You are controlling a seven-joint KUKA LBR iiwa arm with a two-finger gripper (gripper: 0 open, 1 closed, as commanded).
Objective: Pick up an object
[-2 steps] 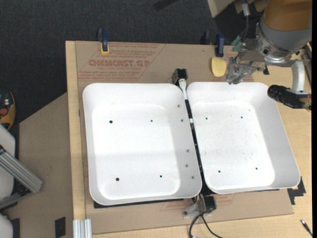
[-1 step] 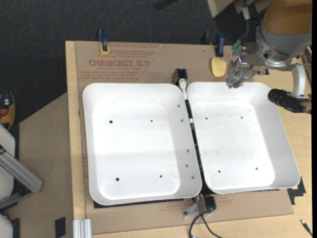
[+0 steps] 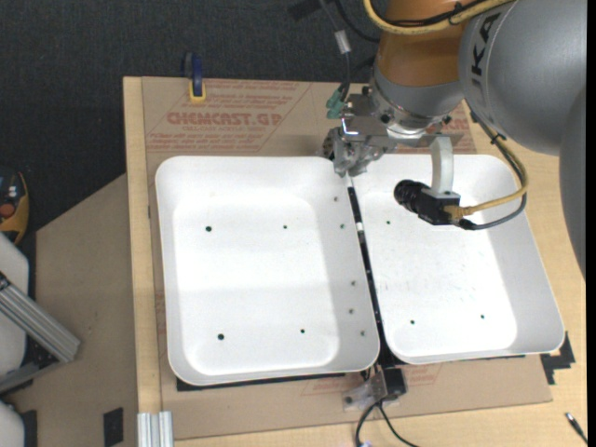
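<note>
My gripper (image 3: 353,156) hangs low over the far end of the seam between the two bins, at the inner far corner of the right bin (image 3: 521,277). Its metal tip points down at the rim there. Above it, the orange wrist band (image 3: 438,12) and the grey arm come in from the upper right. The left bin (image 3: 177,250) shows a white floor with a few small dark dots.
A black cylindrical part (image 3: 421,201) with a yellow cable hangs from the arm over the right bin's far half. Both bins rest on a cardboard sheet (image 3: 233,110). A blue-and-yellow clamp (image 3: 195,77) sits at its far edge, and cables lie at the near edge (image 3: 377,394).
</note>
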